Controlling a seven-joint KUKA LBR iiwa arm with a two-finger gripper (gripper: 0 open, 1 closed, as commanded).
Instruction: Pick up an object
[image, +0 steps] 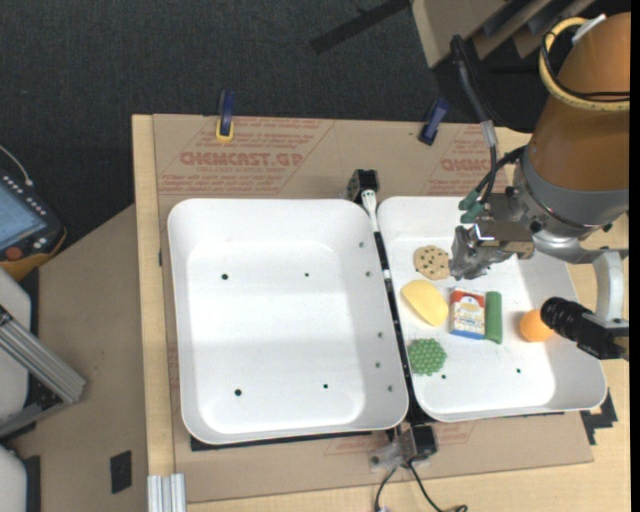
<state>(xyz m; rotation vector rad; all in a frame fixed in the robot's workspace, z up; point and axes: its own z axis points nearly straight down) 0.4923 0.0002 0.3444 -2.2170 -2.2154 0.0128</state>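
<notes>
In the right bin (480, 400) lie a round brown cookie (432, 262), a yellow wedge-shaped block (425, 302), a small red and white box with a green side (472, 314), a green bumpy ball (427, 356) and an orange ball (535, 326). My gripper (468, 262) hangs over the right bin, its tip just right of the cookie and above the red and white box. Nothing shows between its fingers.
The left bin (200, 240) sits beside the right one on a cardboard sheet (260, 150) held by a yellow clamp (225, 118) and a blue clamp (434, 122). A black cylinder (580, 325) juts in at the right, beside the orange ball.
</notes>
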